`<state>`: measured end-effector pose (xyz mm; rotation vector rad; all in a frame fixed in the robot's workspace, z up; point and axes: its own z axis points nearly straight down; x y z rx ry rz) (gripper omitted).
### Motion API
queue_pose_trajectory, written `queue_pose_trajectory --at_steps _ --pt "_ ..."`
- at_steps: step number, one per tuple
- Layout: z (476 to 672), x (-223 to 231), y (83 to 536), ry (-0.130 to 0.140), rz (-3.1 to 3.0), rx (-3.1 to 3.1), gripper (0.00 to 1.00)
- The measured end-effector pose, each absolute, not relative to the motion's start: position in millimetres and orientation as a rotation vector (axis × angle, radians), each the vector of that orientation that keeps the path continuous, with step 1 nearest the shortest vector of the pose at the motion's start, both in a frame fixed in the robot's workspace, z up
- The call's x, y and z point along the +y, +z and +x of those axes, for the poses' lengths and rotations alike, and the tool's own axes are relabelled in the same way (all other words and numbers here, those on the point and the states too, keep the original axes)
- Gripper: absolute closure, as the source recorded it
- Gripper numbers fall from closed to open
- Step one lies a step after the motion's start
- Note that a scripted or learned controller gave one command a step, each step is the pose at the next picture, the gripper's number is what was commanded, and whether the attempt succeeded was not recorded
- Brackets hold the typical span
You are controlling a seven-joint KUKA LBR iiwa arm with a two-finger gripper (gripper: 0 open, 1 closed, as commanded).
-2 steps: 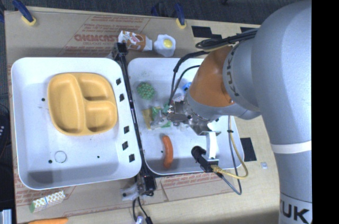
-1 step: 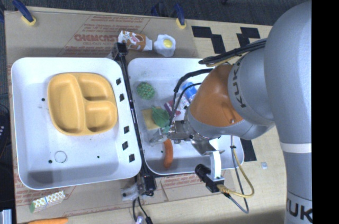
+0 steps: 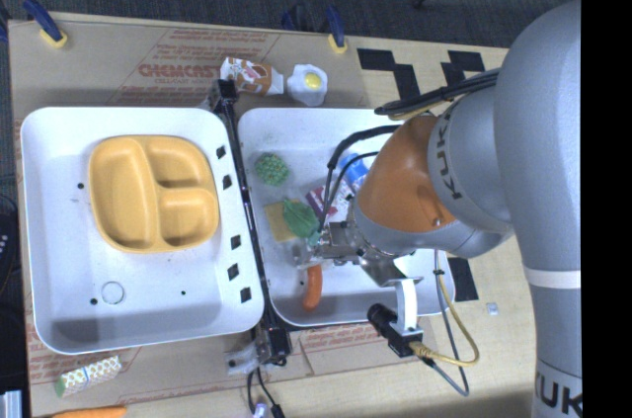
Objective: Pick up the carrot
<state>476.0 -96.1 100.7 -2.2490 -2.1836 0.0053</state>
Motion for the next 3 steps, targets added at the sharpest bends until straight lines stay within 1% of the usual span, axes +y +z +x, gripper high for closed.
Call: queue_pose_trajectory --at_steps 1,2,3 --pt "476.3 -62.4 191.5 0.003 -2.387 -2.037 1.0" --pt "479.9 -49.0 214.9 0.004 -2.61 -1.744 1.0" --pt "476.4 -51.9 261.8 0.003 -2.769 -1.477 1.0"
